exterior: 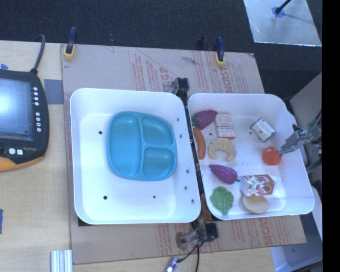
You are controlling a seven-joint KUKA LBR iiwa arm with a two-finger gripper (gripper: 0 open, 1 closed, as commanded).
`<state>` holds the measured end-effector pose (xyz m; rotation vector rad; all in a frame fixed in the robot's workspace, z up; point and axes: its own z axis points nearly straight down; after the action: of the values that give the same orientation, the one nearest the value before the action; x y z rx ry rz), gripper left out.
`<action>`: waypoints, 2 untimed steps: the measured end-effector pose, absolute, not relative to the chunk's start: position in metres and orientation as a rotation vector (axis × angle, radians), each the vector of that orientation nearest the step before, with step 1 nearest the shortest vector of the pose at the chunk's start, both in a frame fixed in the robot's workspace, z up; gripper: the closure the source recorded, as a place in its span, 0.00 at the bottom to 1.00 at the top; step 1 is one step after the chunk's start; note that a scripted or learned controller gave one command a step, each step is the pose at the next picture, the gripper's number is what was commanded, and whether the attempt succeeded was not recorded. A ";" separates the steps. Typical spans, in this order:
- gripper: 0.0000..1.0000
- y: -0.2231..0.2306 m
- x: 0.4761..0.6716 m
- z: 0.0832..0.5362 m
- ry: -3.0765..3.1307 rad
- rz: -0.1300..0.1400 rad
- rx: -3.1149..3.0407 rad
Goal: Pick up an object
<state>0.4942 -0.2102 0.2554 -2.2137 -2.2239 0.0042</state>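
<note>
The toys sit crowded in the right bin (283,109), within the arm's reach from the right, while the left bin (79,152) carries a blue divided tray (141,146), probably the drop spot. The claw (289,146) hangs at the right bin's three o'clock rim, just beside the red tomato (271,155), the likeliest target; whether its tips are parted or pinched I cannot tell, and nothing is seen between them. At the tomato's eight o'clock lies a small carton (257,184), at its eleven o'clock a white block (263,130), at nine o'clock a croissant (222,148).
</note>
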 end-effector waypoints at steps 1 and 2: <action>0.00 -0.139 0.523 0.118 -2.225 0.007 -2.209; 0.00 -0.108 0.585 0.092 -2.227 0.006 -2.211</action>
<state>0.5855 -0.1076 0.0915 -2.2114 -2.2267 0.0057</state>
